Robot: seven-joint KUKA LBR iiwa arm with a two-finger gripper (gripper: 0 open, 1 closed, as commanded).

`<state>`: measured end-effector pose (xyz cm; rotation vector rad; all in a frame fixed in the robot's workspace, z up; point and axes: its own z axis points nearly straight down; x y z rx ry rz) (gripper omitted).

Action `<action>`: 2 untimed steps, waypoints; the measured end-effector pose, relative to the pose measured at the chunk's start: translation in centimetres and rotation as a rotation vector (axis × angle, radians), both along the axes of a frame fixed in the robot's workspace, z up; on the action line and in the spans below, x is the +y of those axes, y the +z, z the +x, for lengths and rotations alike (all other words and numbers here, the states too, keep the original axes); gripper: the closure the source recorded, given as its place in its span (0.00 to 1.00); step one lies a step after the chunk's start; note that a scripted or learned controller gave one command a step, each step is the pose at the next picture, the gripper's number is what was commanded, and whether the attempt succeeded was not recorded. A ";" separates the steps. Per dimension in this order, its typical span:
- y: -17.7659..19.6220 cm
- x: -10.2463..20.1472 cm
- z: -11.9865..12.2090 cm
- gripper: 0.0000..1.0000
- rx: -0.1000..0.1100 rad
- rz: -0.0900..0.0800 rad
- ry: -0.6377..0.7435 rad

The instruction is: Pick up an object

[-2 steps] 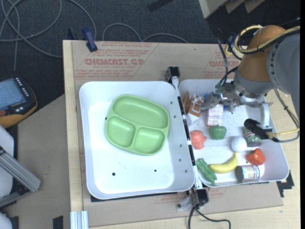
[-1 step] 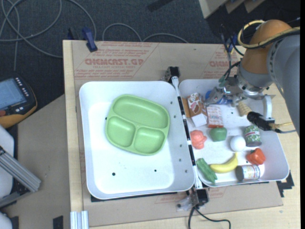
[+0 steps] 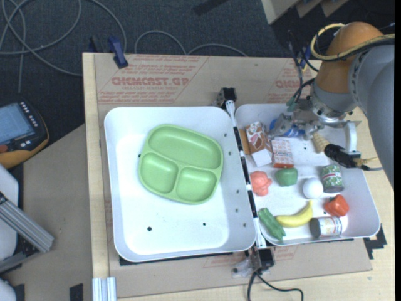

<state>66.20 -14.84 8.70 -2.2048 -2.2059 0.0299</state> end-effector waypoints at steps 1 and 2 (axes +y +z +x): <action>0.0 -0.1 0.0 0.00 0.001 0.003 0.001; -0.3 -2.1 0.0 0.00 0.000 0.006 0.002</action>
